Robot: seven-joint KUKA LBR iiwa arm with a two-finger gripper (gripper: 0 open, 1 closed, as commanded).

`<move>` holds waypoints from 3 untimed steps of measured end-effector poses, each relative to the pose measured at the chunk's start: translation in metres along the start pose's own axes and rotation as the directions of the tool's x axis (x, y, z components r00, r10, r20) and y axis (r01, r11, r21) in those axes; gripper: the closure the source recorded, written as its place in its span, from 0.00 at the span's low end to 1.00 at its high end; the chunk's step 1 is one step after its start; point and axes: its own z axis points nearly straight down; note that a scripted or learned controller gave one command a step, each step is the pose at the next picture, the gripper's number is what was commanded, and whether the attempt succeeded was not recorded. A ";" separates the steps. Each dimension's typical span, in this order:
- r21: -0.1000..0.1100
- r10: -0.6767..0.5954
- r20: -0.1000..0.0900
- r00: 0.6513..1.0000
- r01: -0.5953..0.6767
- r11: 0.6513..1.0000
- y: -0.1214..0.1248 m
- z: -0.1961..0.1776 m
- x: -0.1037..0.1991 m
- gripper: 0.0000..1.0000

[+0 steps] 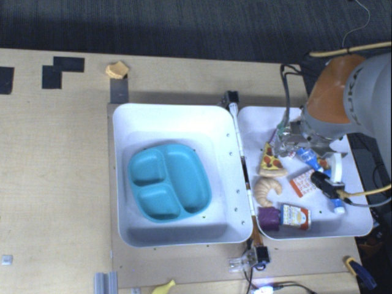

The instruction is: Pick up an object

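My gripper hangs low in the right bin, directly over the upper end of a pizza slice toy. Below the slice lies a croissant. A purple block and a red ketchup packet rest near the bin's front wall. A red-and-white packet lies right of the croissant, and a blue-and-white tube sits just right of the gripper. The grey arm with its orange band covers the bin's far right corner.
The left bin holds a teal divided plate. A tan lump lies on the bench beyond the left bin. Black cables trail across the right bin's right side. A yellow item lies at the bench's front edge.
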 end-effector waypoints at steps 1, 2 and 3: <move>0.000 0.000 0.000 1.000 0.000 1.000 0.000 0.000 0.000 0.00; 0.017 0.009 0.002 1.000 -0.009 1.000 -0.047 0.027 0.015 0.00; 0.010 0.008 0.002 1.000 -0.008 1.000 -0.045 0.015 0.015 1.00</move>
